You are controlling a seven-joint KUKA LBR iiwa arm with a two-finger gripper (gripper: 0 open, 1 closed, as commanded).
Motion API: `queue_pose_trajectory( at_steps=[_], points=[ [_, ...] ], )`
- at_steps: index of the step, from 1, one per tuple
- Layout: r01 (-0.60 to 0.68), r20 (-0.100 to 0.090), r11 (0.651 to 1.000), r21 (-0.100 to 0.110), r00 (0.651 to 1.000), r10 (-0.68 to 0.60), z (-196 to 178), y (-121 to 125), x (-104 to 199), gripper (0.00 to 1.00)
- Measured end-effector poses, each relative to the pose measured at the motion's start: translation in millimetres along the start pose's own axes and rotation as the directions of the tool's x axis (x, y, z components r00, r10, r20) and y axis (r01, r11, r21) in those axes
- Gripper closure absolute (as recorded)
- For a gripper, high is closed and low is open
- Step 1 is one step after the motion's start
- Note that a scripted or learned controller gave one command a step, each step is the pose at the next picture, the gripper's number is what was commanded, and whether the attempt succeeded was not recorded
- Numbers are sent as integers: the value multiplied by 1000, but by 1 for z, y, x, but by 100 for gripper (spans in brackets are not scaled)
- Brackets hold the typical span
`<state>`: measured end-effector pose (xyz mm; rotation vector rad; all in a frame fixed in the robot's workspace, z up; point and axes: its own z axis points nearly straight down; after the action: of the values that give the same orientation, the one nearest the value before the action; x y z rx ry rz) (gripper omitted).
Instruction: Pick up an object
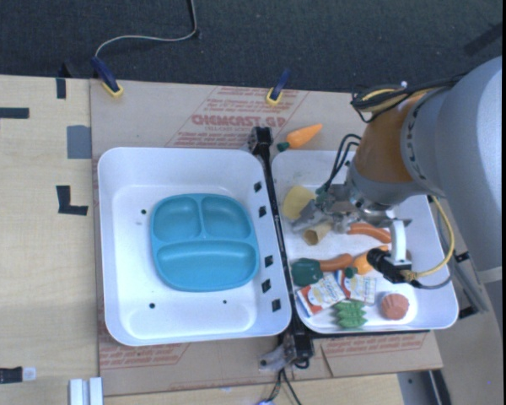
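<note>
My gripper (pixel 314 218) is down in the right bin (pixel 443 310), near its left wall, beside a pale yellow piece (pixel 296 199) and a small tan piece (pixel 312 236). Nothing shows clearly between the fingers. Around it lie toy foods: an orange carrot (pixel 372 232) just right of the gripper, a carrot with a green top (pixel 320 267), packets (pixel 331 291), a green leafy piece (pixel 350 314) and a reddish round piece (pixel 395 305). The arm's orange band (pixel 386 146) covers the bin's far right part.
The left bin (pixel 118 251) holds a blue divided plate (pixel 205 240). An orange carrot (pixel 302 134) lies on the cardboard behind the bins, by the black divider clip (pixel 261 138). Yellow clamps (pixel 108 79) hold the cardboard's far edge.
</note>
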<state>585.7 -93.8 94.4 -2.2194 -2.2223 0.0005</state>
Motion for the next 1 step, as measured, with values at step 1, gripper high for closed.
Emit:
queue_pose_trajectory(
  at_steps=[1],
  points=[
    [1, 0, 1000, 2, 1000, -1, -9, -1, 0, 100]
  ],
)
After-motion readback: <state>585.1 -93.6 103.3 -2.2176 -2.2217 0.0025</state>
